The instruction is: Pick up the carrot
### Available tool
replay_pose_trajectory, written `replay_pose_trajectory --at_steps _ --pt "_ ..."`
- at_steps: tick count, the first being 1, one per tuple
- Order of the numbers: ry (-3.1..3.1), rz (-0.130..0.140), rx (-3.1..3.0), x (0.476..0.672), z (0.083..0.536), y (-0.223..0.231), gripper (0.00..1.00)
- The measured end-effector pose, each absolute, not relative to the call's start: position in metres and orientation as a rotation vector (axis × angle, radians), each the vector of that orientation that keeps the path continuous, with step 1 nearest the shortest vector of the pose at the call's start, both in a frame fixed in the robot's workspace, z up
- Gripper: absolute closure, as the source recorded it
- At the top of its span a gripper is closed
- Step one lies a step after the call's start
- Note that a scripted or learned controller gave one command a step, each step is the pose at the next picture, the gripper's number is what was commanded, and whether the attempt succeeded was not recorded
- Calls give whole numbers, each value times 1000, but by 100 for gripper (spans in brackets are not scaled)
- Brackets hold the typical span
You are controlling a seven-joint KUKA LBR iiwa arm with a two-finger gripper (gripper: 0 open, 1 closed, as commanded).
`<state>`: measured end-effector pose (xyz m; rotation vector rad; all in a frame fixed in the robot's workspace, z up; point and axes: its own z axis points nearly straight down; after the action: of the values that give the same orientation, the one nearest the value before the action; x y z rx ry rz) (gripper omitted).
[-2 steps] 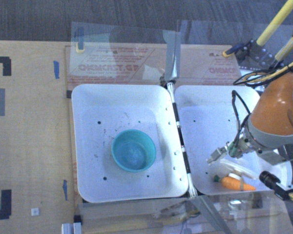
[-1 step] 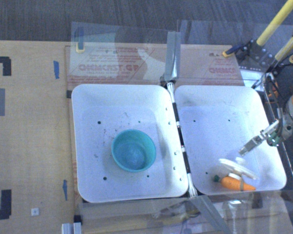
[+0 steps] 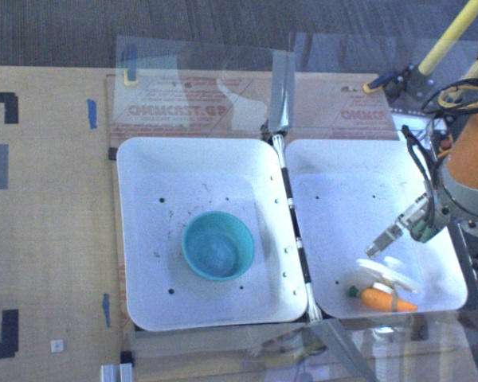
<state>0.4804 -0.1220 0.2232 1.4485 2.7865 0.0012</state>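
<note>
The carrot (image 3: pixel 385 299) is small and orange with a green stem end pointing left. It lies flat near the front edge of the right bin (image 3: pixel 334 213). A white, flat object (image 3: pixel 388 275) lies just behind it, touching or nearly touching it. My gripper (image 3: pixel 376 248) reaches in from the right on the grey arm and hangs over the right bin, a little behind and above the carrot. Nothing shows in its grasp.
The left bin (image 3: pixel 143 173) holds a teal bowl (image 3: pixel 217 246) near its middle. A metal divider (image 3: pixel 291 213) separates the two bins. Cables and a yellow rod (image 3: pixel 454 30) sit behind the right bin.
</note>
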Motion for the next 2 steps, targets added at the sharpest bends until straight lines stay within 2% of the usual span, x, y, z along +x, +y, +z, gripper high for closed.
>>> replay_pose_trajectory --at_steps 2 --pt "2935 1 1120 480 174 -111 0"
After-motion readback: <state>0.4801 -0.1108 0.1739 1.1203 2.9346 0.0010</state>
